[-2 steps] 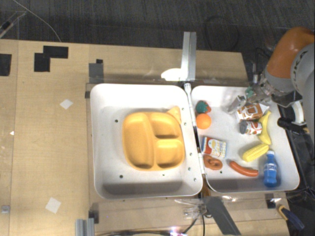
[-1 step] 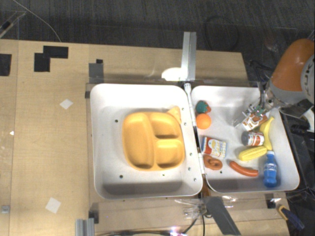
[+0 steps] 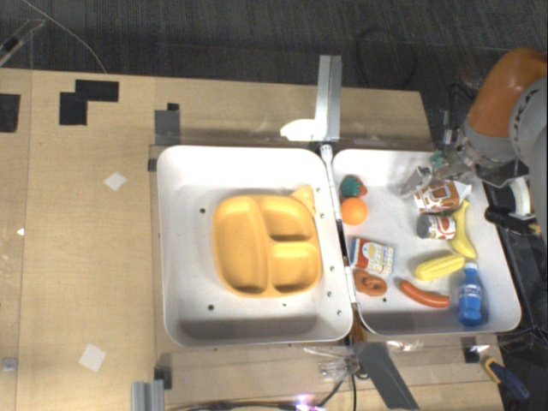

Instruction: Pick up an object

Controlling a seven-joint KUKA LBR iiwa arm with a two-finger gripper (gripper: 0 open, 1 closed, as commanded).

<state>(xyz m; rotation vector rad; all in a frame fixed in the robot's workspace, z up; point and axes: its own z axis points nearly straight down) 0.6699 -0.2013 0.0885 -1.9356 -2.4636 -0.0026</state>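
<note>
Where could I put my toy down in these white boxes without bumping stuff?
The left bin has bare floor all around the yellow tray, widest in front. In the right bin, bare floor lies between the orange and the cartons. Its front right is crowded.

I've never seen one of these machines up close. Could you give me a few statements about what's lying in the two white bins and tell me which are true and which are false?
1. A yellow divided tray lies in the left bin. True.
2. The blue bottle lies in the left bin. False: it lies in the right bin, near its front right corner.
3. The orange ball lies beside the green ball. True.
4. The banana rests on the yellow divided tray. False: it lies in the right bin.
5. The sausage lies in the right bin. True.
</note>
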